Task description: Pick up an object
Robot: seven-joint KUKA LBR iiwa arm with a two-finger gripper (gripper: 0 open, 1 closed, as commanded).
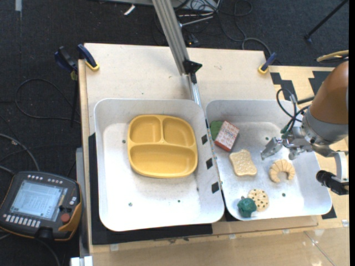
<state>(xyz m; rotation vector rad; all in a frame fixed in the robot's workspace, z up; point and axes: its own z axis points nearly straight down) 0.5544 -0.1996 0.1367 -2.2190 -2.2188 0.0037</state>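
Camera view: 2 white bins sit side by side on the bench. The left bin [111, 204] bears a yellow divided tray [162, 146] with 3 compartments. The right bin [310, 201] holds a toast slice [243, 163], a croissant [282, 170], a cookie [258, 199] touching a green broccoli piece [247, 206], and a red-and-white carton [226, 136] beside a green item [215, 128] at the bin's near-left wall.

The gripper [275, 148] hangs just above the bin floor, between toast slice and croissant, fingers spread apart with nothing between them.

Judgement: the croissant, nearest the fingers, looks like a light, stiff toy food; its curved, smooth surface may slip, so a pinch across the thick middle seems best. The toast slice lies flat and offers little edge.

Writing: the carton's face shows print, too small to read. A teach pendant [39, 203] lies at lower left, its screen illegible.
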